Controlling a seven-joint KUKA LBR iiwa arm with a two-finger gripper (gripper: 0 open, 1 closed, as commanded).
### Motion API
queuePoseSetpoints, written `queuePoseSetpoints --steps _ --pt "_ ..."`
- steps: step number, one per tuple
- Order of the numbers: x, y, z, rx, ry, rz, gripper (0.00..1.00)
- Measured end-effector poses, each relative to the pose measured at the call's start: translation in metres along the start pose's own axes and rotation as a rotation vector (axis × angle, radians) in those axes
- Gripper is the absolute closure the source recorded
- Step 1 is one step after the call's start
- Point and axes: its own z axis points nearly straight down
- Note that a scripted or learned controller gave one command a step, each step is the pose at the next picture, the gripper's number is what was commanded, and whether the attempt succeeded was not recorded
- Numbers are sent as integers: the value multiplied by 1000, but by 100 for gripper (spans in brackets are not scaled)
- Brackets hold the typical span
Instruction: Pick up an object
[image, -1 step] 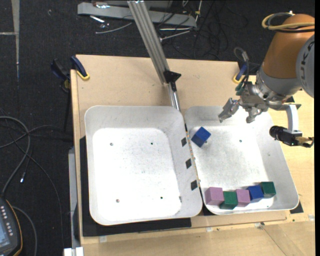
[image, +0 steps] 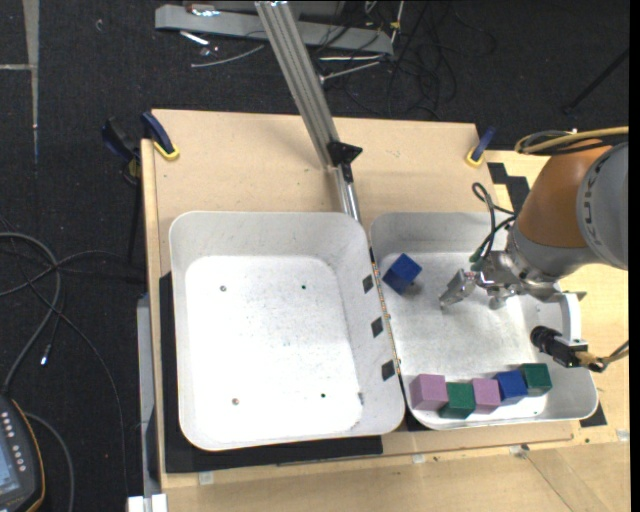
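We see end effector (image: 463, 290) spread, empty, right of centre near blue cube (image: 402, 272); pick not yet made.

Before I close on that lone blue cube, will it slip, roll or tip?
The blue cube looks rigid with flat faces, so it should slide rather than roll. It seems small and probably light, so a nudge from the gripper could skid it on the smooth bin. It sits turned, so the fingers may twist it.

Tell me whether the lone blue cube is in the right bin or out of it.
In. The blue cube sits on the right bin's white floor near its left wall, apart from the gripper.
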Motion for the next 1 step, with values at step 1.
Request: queuePoseSetpoints --steps 1 --pt "-47 35 -110 -14 -6 -2 0"
